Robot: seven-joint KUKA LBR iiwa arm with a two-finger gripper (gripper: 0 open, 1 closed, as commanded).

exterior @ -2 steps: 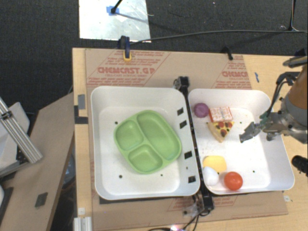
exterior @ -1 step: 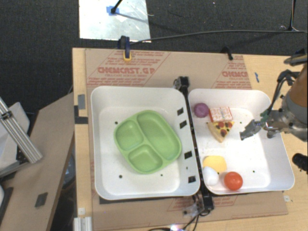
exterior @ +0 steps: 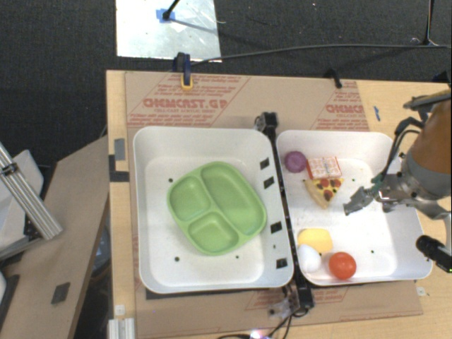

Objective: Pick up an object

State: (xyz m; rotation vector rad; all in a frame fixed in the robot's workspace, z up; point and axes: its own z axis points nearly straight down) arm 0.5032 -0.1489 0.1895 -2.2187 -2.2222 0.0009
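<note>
The right bin (exterior: 381,147) holds a purple round piece (exterior: 295,162), a red-and-white box (exterior: 323,167), a pizza slice (exterior: 323,190), a yellow piece (exterior: 316,239), a white egg (exterior: 308,258) and a red tomato (exterior: 342,265). My gripper (exterior: 357,202) hangs over the right half of this bin, just right of the pizza slice, its dark fingers pointing left. I see nothing between them.
The left bin (exterior: 152,154) contains a green divided plate (exterior: 215,207). A black divider with clips (exterior: 277,189) runs between the bins. The arm's orange band (exterior: 431,143) sits at the right edge. Cables cross the dark floor behind the bench.
</note>
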